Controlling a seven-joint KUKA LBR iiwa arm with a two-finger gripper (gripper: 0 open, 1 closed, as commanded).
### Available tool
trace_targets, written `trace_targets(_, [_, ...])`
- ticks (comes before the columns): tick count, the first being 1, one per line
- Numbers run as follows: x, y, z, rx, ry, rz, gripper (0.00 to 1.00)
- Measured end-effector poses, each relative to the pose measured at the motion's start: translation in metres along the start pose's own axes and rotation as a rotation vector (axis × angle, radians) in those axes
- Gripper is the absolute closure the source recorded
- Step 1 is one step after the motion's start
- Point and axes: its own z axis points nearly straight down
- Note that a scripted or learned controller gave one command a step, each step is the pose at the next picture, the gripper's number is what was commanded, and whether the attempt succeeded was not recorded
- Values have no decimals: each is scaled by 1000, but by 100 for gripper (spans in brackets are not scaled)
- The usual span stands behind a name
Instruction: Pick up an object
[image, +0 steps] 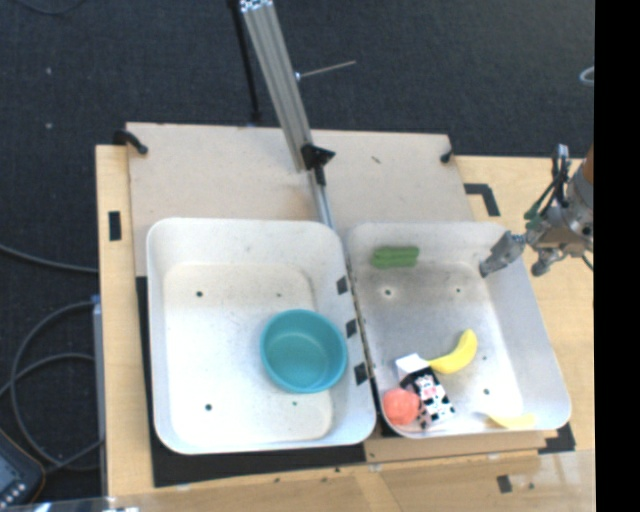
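Observation:
The right bin (520, 330) holds a green block (395, 257) near its far edge and a yellow banana (455, 352) lower down. In its front corner lie a pink-red ball (401, 405), a black-and-white spotted toy (430, 397) and a small yellow piece (512, 420). My gripper (520, 258) hovers over the right bin's far right corner. It is open, with nothing between its fingers. The green block is well to its left and the banana lies below it in the view.
A teal bowl (303, 350) stands in the left bin (200, 300), close to the divider. A slanted metal rail (290, 100) runs from the top of the view down to the gap between the bins.

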Motion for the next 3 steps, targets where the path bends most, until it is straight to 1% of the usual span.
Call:
trace_targets(1, [0, 0, 0, 0, 0, -1, 0])
trace_targets(2, [-7, 4, 45, 4, -1, 4, 0])
trace_targets(3, [-8, 1, 88, 4, 0, 4, 0])
